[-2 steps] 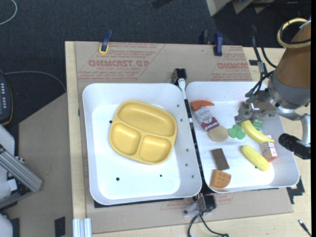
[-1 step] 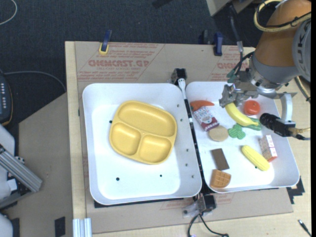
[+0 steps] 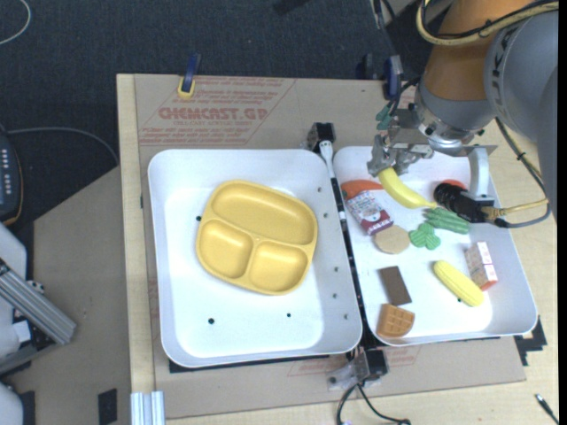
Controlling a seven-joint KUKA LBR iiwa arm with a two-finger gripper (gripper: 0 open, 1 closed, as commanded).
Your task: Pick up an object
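My gripper [image 3: 390,163] hangs over the back left of the right bin [image 3: 514,312]. A yellow banana [image 3: 405,190] lies slantwise just under it, its upper end touching or tucked beneath the gripper's tip. I cannot make out whether the banana is held. Close by are a red and white packet [image 3: 368,207], a tan round biscuit [image 3: 391,240] and a green bean pod [image 3: 440,222].
The right bin also holds a brown bar [image 3: 394,283], a waffle [image 3: 395,320], a corn cob [image 3: 459,283], a pink box [image 3: 481,266] and a red piece [image 3: 450,185]. In the left bin [image 3: 177,317] sits a yellow divided plate [image 3: 257,237].
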